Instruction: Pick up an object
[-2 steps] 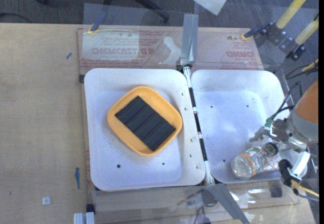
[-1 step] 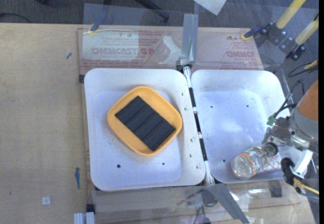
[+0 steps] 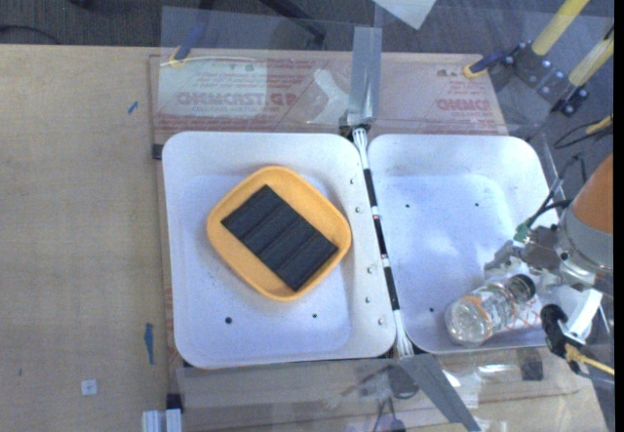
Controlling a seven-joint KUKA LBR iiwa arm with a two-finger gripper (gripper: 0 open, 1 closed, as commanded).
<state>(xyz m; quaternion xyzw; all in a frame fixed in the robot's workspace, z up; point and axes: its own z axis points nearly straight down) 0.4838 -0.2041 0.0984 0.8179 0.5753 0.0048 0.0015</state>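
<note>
Clear plastic bottle lies on its side in the right bin, down in that bin's near right corner, its cap end pointing up and right toward the gripper. That claw sits at the bin's right edge, just beside the bottle's cap end (whether it touches, and how far it is open, I cannot tell). An orange tray with a dark ridged insert rests in the left bin.

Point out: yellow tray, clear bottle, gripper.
yellow tray (image 3: 226, 243): camera view, bare yellow rim at its left.
clear bottle (image 3: 480, 313): camera view, middle of its body.
gripper (image 3: 526, 259): camera view, its tip above the bottle.
</note>
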